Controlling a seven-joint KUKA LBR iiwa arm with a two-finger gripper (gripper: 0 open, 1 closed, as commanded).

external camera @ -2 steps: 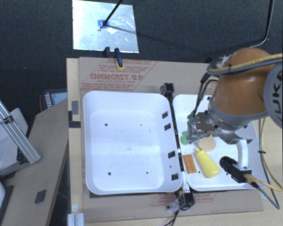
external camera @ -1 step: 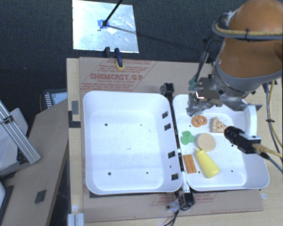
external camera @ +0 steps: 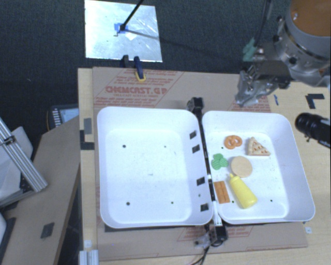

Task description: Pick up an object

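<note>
- Looking down at a slant on a bench point(external camera: 170, 85) covered with printed cardboard, two shallow white bins lying side by side on it.
- Left bin point(external camera: 147, 165) showing its bare white floor with a few dark specks.
- Right bin point(external camera: 295, 171) holding a small cluster of toy food toward its left half, well below the gripper.
- Pretzel point(external camera: 233, 141) lying near the middle of the bin — orange, looped.
- Pizza slice point(external camera: 257, 147) resting just beside the pretzel, on its right.
- Green leafy piece point(external camera: 219, 162) sitting near the bin's left wall, touching or nearly touching the round tan cookie point(external camera: 241, 166) on its right.
- Yellow bottle point(external camera: 242, 191) lying tilted just below the cookie, its cap end pointing up toward it.
- Orange cracker point(external camera: 222, 191) lying flat beside the bottle, on its left.
- Gripper point(external camera: 252, 96) hanging above the far rim of the right bin, over the cardboard — apart from every item, nothing seen between its fingers.
- Fingers too small and blurred for telling whether spread or closed.
- Grey arm point(external camera: 305, 49) reaching in from the upper right, its orange band point(external camera: 310, 15) showing at the top edge.
</note>
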